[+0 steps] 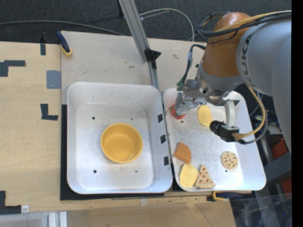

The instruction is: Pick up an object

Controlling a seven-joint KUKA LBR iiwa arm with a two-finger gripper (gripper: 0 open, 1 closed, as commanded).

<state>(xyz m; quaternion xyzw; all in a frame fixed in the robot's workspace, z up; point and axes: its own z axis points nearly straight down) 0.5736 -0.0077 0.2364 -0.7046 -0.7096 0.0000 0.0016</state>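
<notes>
My gripper (182,108) reaches down into the far left part of the right bin (246,174), right over a small red object (178,113) that peeks out under it. Whether the red object sits between the fingers is hidden by the gripper body. A pale yellow oval piece (204,116) lies just to the right of the gripper. Nearer the front lie a waffle-like orange piece (182,152), a yellow piece (188,175), a pizza slice (204,178) and a chocolate-chip cookie (229,160).
The left bin (80,98) holds a yellow bowl (121,142). A slanted metal pole (137,27) rises behind the bins. A black cable and connector (226,130) hang off the arm over the right bin.
</notes>
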